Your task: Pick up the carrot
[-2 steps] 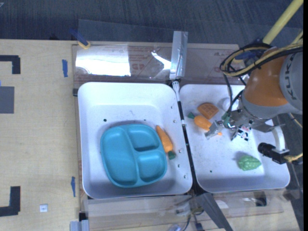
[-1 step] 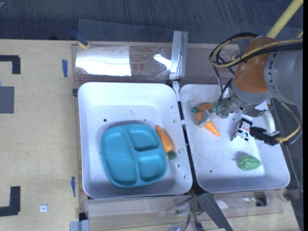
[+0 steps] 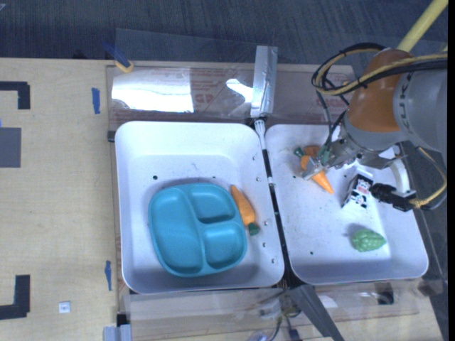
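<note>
Grasp stage: gripper low at the right bin's far-left corner, over an orange carrot; whether its fingers grip it cannot be told. Another carrot lies in the left bin, beside the blue tray. Next: confirm hold, lift

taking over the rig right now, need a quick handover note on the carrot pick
End effector: low in the right bin, right at a carrot near that bin's upper left. A grasp cannot be confirmed from this view.
Things: a second carrot lies in the left bin against the right edge of the blue divided plate. A green leafy item lies lower in the right bin.
Done: approach.
Left: confirm the grip, lift the carrot.
</note>
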